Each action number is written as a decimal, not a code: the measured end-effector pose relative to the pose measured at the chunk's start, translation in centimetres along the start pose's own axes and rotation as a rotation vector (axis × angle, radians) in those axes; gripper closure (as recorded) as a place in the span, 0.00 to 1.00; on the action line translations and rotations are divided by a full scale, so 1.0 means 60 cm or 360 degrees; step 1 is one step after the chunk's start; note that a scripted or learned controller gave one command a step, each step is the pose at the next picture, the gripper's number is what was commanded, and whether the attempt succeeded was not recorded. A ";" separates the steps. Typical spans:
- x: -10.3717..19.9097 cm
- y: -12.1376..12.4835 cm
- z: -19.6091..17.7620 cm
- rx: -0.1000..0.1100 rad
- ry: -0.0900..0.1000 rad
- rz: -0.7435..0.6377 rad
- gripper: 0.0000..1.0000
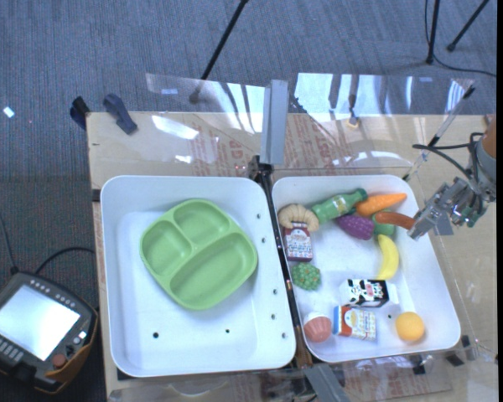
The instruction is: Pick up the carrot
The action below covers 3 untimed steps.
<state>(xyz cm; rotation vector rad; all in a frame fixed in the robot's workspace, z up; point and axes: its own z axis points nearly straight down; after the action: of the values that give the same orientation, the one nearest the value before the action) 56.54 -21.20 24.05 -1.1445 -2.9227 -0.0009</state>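
Note:
The carrot (381, 202) is orange and lies slanted near the far edge of the right bin (440, 279), between a green bottle (339, 203) and the bin's right wall. Just below it lies a red-orange sausage-like piece (394, 219). My gripper (429, 221) hangs over the right rim of that bin, a short way right of and below the carrot, its tip close to the red-orange piece. Nothing is visibly held in it.
The right bin also holds purple grapes (356, 226), a banana (388, 256), a croissant (298, 216), a red box (299, 243), broccoli (307, 276), a milk carton (367, 291), a juice box (355, 322) and an orange (410, 327). A green divided plate (199, 254) lies in the left bin (121, 308).

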 end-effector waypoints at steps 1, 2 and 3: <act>0.055 0.022 0.042 0.0001 0.0002 0.0369 1.00; 0.111 0.053 0.232 -0.0004 -0.0005 0.0488 1.00; 0.051 -0.008 0.224 0.0000 -0.0001 0.0765 1.00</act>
<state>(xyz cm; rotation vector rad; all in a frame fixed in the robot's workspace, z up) 53.90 -19.46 10.59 -1.8073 -2.5669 0.0006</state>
